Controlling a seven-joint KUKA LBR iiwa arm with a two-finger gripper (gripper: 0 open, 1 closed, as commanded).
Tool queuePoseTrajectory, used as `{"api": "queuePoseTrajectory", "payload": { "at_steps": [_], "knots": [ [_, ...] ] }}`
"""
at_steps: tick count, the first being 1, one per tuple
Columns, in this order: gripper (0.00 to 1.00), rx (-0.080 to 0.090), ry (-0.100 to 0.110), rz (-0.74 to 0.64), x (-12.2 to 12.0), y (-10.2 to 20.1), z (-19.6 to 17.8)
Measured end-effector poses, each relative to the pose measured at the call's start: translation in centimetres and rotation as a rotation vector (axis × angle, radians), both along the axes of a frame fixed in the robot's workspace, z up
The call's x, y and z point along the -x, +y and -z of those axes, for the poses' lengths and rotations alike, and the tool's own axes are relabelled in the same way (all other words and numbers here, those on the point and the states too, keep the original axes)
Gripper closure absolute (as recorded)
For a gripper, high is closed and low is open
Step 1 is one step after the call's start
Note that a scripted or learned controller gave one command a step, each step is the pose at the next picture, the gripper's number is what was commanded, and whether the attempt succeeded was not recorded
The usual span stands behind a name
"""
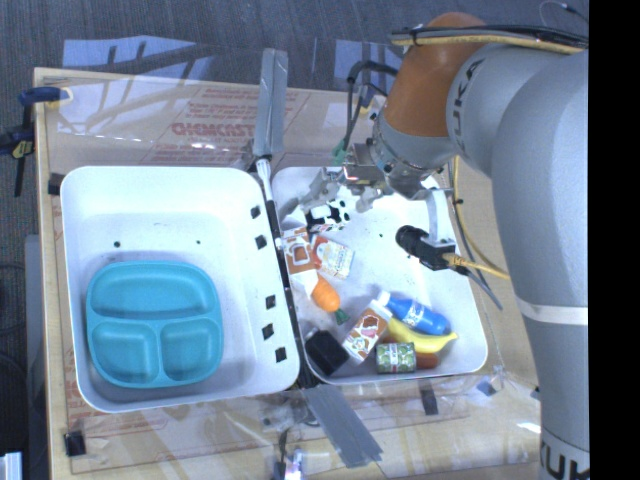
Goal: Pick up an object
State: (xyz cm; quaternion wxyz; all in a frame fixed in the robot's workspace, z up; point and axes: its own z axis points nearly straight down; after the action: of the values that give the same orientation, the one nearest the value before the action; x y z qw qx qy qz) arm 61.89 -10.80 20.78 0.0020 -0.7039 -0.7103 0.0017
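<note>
My gripper [338,190] is low over the far left part of the right bin [470,303], under the grey wrist with its orange band. A small black-and-white cow figure [328,214] lies right below it, touching or nearly touching. Closer to the front are two small juice cartons [318,255] and an orange carrot [325,295]. At the near end lie a black block [325,351], a third carton [365,335], a blue bottle [418,316], a yellow banana [428,341] and a green can [396,358].
The left bin [150,198] holds a teal divided tray [152,320] at its near end. A wall with black clips [272,268] separates the two bins. The arm's bulk covers the right bin's far right side.
</note>
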Motion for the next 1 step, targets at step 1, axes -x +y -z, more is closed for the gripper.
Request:
{"api": "queuePoseTrajectory", "payload": {
  "at_steps": [1],
  "knots": [
    [0.00,0.001,-0.002,0.004,-3.78,-3.26,3.13]
  ]
}}
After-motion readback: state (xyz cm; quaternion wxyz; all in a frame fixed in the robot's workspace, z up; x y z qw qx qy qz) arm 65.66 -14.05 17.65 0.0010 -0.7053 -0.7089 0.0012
